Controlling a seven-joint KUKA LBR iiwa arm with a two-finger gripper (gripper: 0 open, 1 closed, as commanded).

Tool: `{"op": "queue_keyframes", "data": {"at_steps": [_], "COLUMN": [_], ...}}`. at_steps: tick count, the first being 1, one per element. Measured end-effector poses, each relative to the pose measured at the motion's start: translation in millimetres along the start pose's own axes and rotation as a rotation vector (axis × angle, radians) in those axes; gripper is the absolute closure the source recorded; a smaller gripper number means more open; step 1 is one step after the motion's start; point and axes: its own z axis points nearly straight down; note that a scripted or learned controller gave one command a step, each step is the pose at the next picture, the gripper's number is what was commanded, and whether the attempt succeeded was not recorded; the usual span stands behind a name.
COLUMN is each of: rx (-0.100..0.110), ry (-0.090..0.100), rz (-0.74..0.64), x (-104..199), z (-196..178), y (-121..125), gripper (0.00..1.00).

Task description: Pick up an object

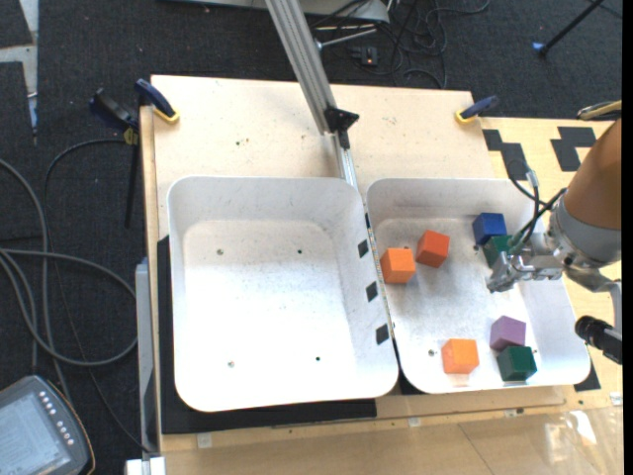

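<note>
Blocks sat in the right bin (396,201), and the left bin (198,206) had only little dark specks on its floor. Two orange blocks lay close together near the middle wall, one at the left (399,264) and one a bit farther back (432,248). A third orange block (460,355) sat at the near edge. A purple block (507,331) touched a dark green block (516,362) in the near right corner. A blue block (489,227) sat at the far right, just beside the gripper (502,273).

The arm (593,201) reached in from the right and hung low over the bin, probably so it could grab one of the blocks close by. The blue block looked like the easiest one to reach.

I could not tell if the gripper was closed or spread wide, because its metal parts were small and blurry. Something dark green showed right next to it by the blue block, but it was too small to say what it was. I could not see any block held in it. Most of the arm was cut off at the right side.
</note>
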Motion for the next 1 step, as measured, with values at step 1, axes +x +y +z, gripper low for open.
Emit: {"op": "queue_keyframes", "data": {"at_steps": [1], "rx": [-0.001], "ry": [-0.001], "rz": [-0.003], "x": [-8.6], "z": [-59.7], "y": [5.1], "gripper": [1.0]}}
